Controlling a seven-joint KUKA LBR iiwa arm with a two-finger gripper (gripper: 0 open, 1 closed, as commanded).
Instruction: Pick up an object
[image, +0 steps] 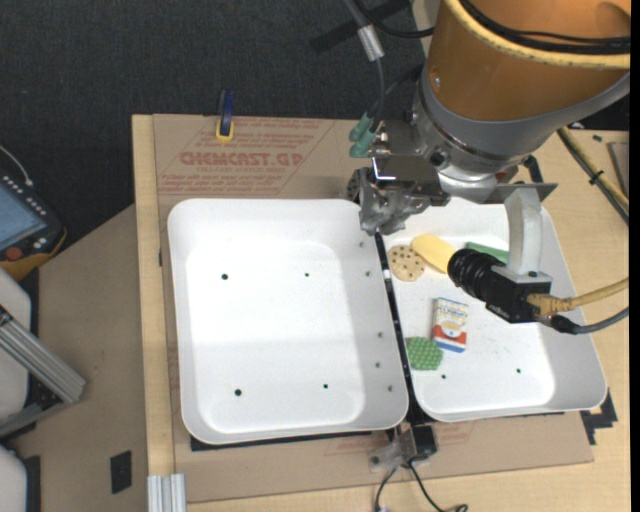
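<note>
Hovering low over the right white bin's (575, 372) upper-left corner, jaws (383, 222) whose opening I cannot tell sit just beside the light, stiff round tan perforated cracker (404, 262), probably best pinched edge-to-edge.

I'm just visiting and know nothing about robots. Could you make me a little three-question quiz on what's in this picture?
1. True or false: the small box lies in the left bin.
2. Which lies nearest the front rim of the right bin? A: round cookie B: green waffle piece C: yellow object
3. The arm's band is what colour?

Key: 1 false; 2 B; 3 orange.
</note>
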